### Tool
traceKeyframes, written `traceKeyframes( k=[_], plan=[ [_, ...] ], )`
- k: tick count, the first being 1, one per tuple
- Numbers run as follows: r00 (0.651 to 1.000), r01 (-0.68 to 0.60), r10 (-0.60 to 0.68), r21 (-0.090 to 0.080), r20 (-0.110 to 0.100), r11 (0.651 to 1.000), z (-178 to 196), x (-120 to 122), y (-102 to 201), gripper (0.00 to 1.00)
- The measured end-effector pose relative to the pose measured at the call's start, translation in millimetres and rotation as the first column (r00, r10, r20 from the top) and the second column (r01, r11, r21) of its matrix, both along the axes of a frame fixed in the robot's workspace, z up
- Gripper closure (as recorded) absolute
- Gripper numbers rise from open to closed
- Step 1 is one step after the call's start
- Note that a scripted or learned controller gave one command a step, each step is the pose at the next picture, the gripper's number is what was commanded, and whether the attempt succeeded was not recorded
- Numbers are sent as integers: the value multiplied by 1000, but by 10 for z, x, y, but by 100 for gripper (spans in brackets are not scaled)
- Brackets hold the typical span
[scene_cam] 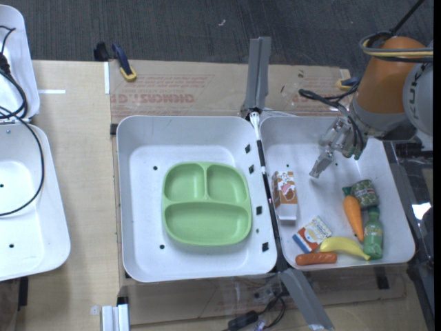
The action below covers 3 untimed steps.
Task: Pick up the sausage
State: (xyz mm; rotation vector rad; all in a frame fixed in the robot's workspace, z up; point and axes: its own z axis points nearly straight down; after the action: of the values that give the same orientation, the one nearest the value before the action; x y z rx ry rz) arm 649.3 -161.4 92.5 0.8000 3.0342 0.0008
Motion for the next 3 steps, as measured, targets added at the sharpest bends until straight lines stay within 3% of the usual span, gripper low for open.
traceKeyframes(
  k=[1,2,3],
  plan=[
    [988,-153,153,0,0,988,5,-580,-121,0],
    [968,-251,251,-2,2,968,5,-261,-186,0],
    [951,-308,308,-1,0,951,5,-381,93,0]
  ],
)
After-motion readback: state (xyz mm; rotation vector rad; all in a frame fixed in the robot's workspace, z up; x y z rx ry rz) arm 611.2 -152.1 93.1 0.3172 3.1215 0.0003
